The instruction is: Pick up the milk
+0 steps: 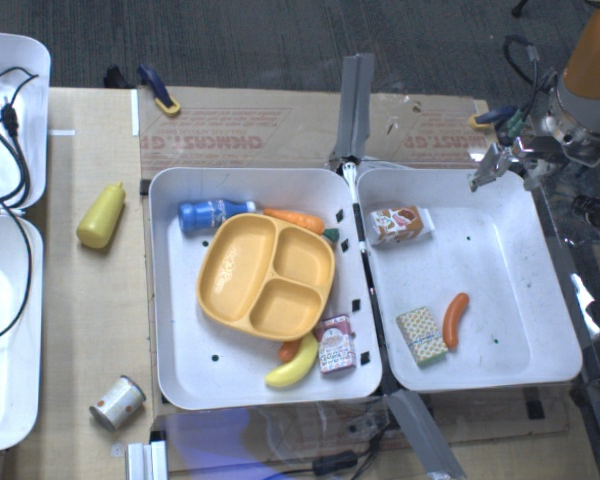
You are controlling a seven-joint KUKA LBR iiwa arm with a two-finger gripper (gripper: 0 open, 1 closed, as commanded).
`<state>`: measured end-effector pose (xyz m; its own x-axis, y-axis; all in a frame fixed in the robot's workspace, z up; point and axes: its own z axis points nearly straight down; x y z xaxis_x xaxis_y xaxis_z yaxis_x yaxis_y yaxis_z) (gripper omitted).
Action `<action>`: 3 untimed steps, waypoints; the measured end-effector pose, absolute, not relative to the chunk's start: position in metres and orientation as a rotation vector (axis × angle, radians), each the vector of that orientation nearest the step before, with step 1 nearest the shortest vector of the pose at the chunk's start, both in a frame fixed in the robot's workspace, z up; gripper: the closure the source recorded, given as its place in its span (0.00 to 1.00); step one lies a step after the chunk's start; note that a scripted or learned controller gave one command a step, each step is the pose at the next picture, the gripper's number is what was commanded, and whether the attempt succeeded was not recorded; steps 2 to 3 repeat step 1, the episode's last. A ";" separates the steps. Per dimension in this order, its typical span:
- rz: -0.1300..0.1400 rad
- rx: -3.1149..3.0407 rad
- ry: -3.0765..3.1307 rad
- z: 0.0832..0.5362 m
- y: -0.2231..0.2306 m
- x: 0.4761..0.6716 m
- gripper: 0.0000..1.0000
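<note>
**Approach stage: milk not yet reached**

Gripper (500,163) hangs at upper right of frame, over the right bin's (500,368) top rim; whether the fingers are open or closed, cannot tell. Milk (398,224) lies on its side, upper left of that bin, well apart. Next, likely: travel left, descend, square to the carton. Floor around it bare; wall and divider close. Table (100,308) cardboard-topped, dark carpet beyond.

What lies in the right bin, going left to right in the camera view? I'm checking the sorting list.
Brown carton → checkered packet → sausage. The gripper hangs above the bin's far right corner.
</note>
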<state>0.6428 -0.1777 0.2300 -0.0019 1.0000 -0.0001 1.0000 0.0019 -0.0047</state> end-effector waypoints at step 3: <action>0.008 -2.464 -1.941 0.150 -0.121 0.650 0.00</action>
